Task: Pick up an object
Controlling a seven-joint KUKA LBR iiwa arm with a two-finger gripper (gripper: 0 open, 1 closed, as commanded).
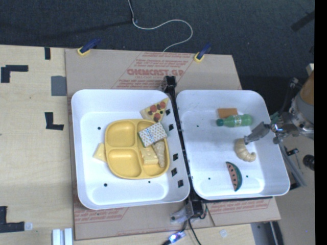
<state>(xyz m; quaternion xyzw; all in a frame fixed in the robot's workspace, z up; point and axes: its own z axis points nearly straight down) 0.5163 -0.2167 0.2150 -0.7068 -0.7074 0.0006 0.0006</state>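
So the gripper (254,135) hangs low over the right bin (204,188) near its right wall, one grey finger poking out just above the toy croissant (244,151), and I honestly can't tell if the fingers are spread or pressed together. The croissant looks light, stiff and a bit slick, so I'd guess pinching across its fat middle beats grabbing the tapered tips. There's open floor toward the bin's left edge, the watermelon slice (234,175) sits near its front edge, and the green bottle (234,120) near the back.
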